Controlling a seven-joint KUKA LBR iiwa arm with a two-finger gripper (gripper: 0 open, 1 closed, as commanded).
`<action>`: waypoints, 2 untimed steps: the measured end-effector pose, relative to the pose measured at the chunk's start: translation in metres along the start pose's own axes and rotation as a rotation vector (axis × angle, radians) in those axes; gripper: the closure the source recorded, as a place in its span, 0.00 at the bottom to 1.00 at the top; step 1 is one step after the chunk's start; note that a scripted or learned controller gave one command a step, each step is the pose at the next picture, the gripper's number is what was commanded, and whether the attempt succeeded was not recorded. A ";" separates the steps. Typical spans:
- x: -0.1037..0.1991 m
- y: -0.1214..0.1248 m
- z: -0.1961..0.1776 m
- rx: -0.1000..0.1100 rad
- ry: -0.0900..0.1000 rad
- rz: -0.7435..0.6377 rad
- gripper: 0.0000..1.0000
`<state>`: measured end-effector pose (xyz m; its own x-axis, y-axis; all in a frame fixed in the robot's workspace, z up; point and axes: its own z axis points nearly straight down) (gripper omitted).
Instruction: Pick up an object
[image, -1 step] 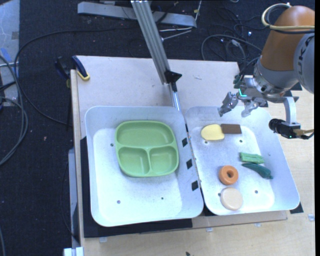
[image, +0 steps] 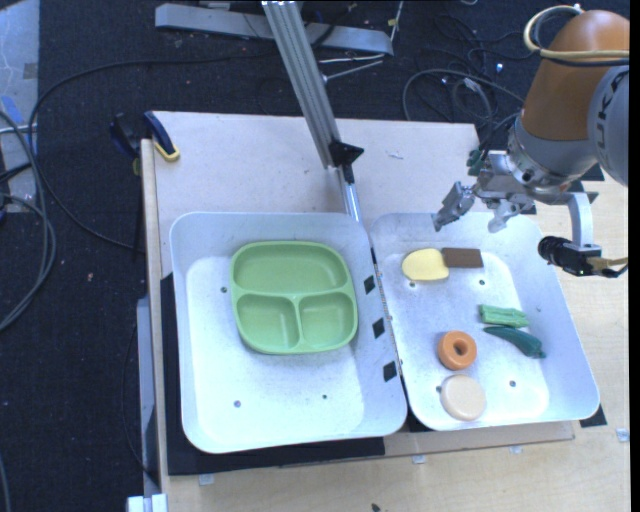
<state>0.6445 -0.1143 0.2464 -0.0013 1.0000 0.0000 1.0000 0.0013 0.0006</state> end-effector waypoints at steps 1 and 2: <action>0.003 -0.006 0.045 0.005 0.000 0.001 0.00; 0.006 -0.009 0.109 0.005 0.000 0.001 0.00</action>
